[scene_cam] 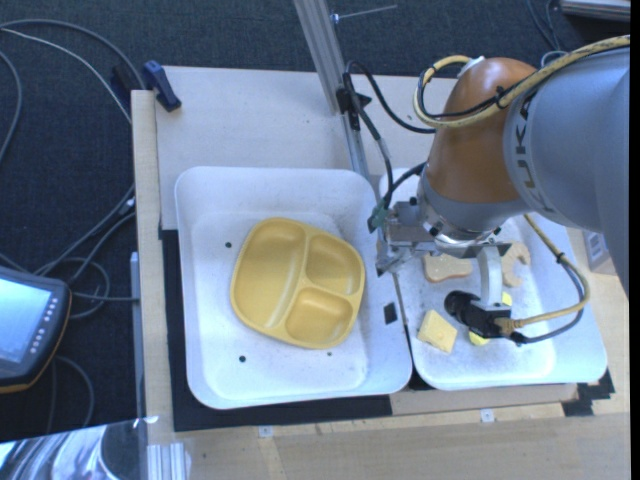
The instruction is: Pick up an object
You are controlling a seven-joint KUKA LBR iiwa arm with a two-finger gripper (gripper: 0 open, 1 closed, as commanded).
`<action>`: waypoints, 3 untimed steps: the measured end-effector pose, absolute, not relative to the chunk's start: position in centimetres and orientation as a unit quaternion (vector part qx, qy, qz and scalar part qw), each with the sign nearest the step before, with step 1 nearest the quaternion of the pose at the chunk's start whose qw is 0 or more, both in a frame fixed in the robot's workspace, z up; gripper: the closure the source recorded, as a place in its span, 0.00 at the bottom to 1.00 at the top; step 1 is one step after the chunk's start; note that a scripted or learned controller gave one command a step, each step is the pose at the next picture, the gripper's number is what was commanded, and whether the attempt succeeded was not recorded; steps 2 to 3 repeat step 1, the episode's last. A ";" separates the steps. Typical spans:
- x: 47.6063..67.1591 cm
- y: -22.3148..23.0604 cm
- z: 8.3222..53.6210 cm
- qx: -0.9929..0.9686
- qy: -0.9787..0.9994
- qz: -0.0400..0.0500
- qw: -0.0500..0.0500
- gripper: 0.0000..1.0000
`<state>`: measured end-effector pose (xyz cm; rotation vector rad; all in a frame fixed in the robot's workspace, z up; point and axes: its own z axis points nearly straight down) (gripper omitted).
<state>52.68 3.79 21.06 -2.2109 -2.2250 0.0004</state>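
My arm hangs over the right bin point(560, 368), and its orange-banded wrist covers most of the bin's far half. The gripper point(432, 251) sits low under the wrist, near the bin's left wall. Just below it lies a tan, toast-like piece point(447, 269), partly hidden by the gripper body. A pale yellow wedge point(437, 331) rests nearer the front of the same bin. Another tan piece point(518, 258) peeks out to the right of the wrist. Nothing can be seen held.
The left bin point(205, 268) holds a yellow divided plate point(297, 281). A small black piece point(390, 312) lies by the seam between the bins. A metal pole point(325, 38) rises behind the bins, and a blue clamp point(160, 83) sits at the bench's far left corner.
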 end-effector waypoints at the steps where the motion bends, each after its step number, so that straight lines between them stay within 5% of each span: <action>1: 51.7 8.3 21.0 -0.705 -0.709 0.000 0.003 1.00; 3: 51.7 8.3 21.0 -0.705 -0.709 0.000 0.003 1.00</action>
